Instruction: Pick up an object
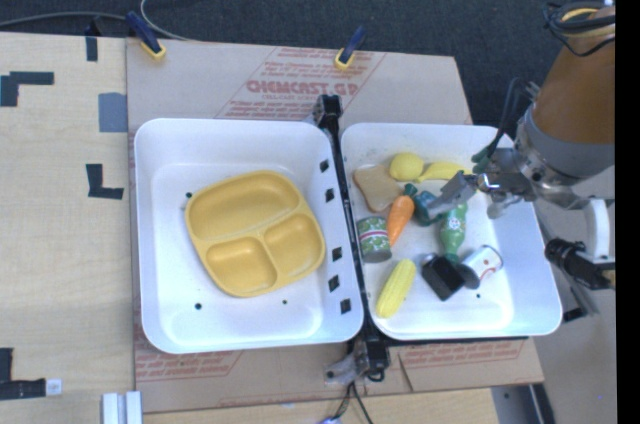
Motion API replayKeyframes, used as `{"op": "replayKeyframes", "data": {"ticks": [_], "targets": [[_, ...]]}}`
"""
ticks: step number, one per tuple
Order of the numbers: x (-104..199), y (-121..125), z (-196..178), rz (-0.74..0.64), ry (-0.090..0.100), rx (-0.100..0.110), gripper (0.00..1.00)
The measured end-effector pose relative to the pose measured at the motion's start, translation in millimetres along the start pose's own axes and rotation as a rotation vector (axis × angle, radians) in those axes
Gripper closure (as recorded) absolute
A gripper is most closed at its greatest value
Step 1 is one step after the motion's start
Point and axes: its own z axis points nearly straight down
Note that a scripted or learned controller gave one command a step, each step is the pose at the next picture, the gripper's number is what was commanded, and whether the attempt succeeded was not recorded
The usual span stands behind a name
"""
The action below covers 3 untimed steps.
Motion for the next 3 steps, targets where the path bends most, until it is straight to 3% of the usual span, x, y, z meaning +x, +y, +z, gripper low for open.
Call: {"op": "replayKeyframes", "data": {"ticks": [1,2,3], "targets": [[6,71,87,0.001,0.000,0.003,0.00],[-17,118,182,0.001,-0.002,-0.009,0.00],[10,98,183,0.002,-0.001,-0.007,0.00]]}}
